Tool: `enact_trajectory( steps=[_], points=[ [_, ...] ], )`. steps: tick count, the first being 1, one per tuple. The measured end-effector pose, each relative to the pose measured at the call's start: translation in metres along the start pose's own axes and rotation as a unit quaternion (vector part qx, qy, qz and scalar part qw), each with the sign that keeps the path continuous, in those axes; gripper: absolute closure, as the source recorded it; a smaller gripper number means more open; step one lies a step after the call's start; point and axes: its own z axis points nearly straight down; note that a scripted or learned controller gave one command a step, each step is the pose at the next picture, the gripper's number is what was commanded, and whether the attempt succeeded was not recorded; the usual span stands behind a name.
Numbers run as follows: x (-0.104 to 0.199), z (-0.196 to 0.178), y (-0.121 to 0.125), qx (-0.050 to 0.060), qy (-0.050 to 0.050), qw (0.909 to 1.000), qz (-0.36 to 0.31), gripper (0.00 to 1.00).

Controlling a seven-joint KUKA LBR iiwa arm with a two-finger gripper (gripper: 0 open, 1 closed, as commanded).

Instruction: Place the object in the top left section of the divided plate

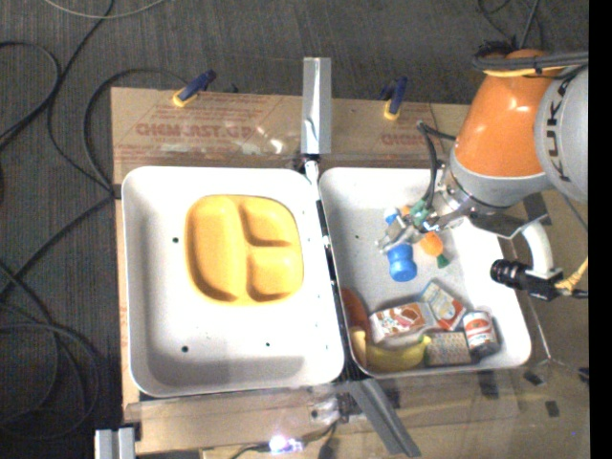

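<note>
Start at the near edge of the right bin (516,352) – banana (397,355), cartons and a can crowd there. Just beyond, the blue object (403,263) sits directly under the gripper (409,226); whether its fingers grip it, you cannot tell. Confirm a hold, then lift clear – cross to the yellow plate (244,249), far-left section

Even overhead light, soft shadows along the white bins' (134,285) rims, slight glare on them, perhaps mildly blurred
</note>
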Motion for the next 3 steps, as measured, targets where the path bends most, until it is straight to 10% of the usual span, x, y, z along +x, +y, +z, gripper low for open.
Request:
enact_trajectory(
  steps=[2, 3],
  points=[
    [0.081, 0.049, 0.131, 0.001, -0.001, 0.9989, -0.047, 1.0],
    [0.08, 0.049, 0.131, 0.001, -0.001, 0.9989, -0.047, 0.0]
  ],
)
